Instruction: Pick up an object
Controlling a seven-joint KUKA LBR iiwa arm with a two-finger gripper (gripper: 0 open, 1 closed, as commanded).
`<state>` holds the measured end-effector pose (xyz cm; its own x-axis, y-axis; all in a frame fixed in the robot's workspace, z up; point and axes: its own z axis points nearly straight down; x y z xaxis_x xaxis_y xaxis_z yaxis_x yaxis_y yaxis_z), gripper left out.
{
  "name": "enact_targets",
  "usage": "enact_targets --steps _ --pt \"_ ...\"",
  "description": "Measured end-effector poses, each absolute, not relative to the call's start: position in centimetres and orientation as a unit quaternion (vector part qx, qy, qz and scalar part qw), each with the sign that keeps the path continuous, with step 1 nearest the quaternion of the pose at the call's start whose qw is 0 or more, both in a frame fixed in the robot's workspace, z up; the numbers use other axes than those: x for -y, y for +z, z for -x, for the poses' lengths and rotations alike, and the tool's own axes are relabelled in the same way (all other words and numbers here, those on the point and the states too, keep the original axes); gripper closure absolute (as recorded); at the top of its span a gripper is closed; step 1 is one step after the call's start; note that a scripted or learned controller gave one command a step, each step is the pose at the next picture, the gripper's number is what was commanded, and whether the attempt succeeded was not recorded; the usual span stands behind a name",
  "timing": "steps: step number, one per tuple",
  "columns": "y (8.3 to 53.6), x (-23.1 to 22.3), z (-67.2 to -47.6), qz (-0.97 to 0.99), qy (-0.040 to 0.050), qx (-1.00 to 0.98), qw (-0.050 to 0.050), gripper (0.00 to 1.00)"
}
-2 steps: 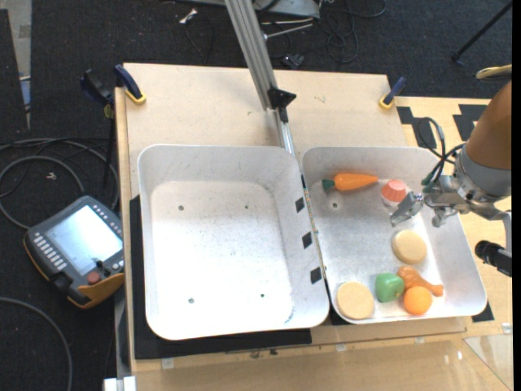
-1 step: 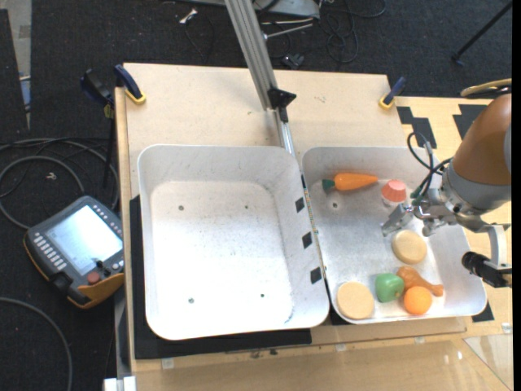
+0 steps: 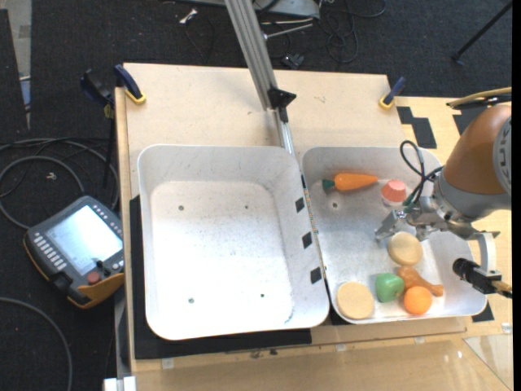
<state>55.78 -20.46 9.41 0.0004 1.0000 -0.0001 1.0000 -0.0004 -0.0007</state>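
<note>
Camera view: jaws (image 3: 396, 228) poised just above the pale potato (image 3: 404, 249).

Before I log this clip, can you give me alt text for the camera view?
A grey arm with an orange band reaches from the right, its two-finger gripper low over a pale yellow rounded object in the right white bin. That bin also holds a toy carrot, green block, orange ball and tan disc.

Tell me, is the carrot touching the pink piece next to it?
Apart. In the camera view, a strip of white bin floor shows between the carrot's tip and the pink piece.
</note>
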Motion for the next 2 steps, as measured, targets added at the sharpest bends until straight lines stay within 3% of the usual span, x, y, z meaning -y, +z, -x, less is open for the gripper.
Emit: enact_targets --steps 1,2 --pt "10.6 20.5 -55.9 0.707 -0.0006 0.707 -0.001 1.0" --pt "16.8 20.8 -55.6 0.707 -0.0012 0.707 -0.003 1.0"
